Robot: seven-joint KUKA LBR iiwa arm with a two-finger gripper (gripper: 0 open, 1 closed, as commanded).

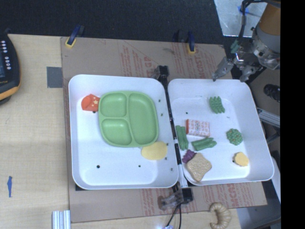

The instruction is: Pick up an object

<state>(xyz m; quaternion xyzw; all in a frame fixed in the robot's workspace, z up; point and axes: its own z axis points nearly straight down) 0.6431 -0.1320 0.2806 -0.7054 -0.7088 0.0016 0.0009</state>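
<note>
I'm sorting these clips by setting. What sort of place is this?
Probably a robotics lab bench: two shallow white bins clamped on cardboard, toy food such as a plastic bread slice, a grey two-finger gripper above, and a handheld control pendant.

A wooden tabletop [33,142] carries a brown cardboard sheet [124,56] held by blue clamps [191,43]. A black and orange handheld controller [7,66] lies at its left edge.

We see our arm [267,18] enter from the two o'clock corner, the orange band above the wrist. Our gripper [232,74] points down toward seven o'clock, fingers spread apart and holding nothing.
</note>
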